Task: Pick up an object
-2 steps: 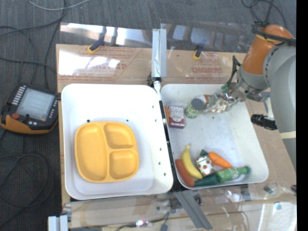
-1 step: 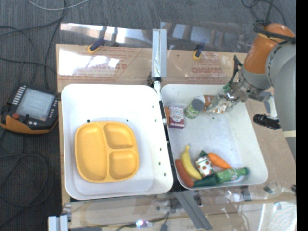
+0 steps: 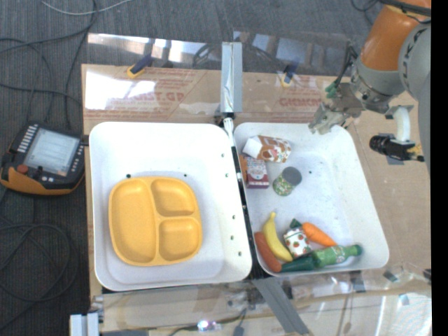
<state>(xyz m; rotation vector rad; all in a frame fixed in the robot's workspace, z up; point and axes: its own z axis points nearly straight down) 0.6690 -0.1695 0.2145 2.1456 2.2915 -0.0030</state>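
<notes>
From my console, the pickable clutter sits in the right bin (image 3: 364, 187): a yellow banana (image 3: 275, 237), an orange carrot (image 3: 319, 234) and a green bottle (image 3: 334, 255) heaped toward six o'clock, with a red-and-white carton (image 3: 256, 173) and a small round can (image 3: 285, 183) up near eleven. The gripper (image 3: 329, 117) hangs over that bin's one o'clock corner, nothing visibly in it, and I cannot tell how its jaws stand. The left bin (image 3: 126, 142) carries a yellow divided tray (image 3: 155, 220), both bins resting on a cardboard-covered bench (image 3: 140, 93) above dark carpet (image 3: 42, 61), an orange pendant (image 3: 42, 161) at nine o'clock.
</notes>
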